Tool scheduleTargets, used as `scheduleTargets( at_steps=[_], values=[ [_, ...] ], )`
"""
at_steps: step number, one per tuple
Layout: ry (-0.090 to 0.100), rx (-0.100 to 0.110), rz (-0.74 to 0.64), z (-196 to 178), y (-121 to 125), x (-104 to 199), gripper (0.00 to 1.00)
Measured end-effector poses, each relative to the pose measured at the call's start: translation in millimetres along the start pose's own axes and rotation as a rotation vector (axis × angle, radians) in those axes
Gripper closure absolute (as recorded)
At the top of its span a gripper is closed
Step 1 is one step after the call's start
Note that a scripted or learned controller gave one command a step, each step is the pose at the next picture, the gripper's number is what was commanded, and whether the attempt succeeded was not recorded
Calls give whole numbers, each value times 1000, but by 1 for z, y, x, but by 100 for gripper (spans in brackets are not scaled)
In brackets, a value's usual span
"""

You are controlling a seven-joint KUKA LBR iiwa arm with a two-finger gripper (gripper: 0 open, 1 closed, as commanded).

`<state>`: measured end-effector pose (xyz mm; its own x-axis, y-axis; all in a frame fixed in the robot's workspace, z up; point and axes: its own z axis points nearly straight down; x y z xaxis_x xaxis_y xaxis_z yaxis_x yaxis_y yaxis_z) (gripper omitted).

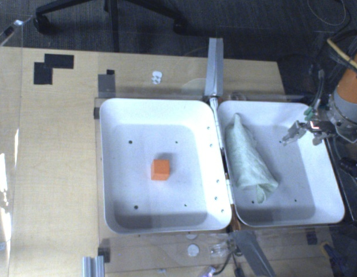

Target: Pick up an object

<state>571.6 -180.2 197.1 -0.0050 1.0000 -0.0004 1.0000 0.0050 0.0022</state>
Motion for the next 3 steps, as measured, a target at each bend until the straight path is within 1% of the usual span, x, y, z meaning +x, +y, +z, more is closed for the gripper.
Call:
scheduleTargets(
  at_steps=[1,2,3],
  values=[
    [-2,-4,-127,100,33,-7,0],
    [-3,-11,-129,88,35,-6,100],
    [-1,-4,60,9,59,13,100]
  ],
)
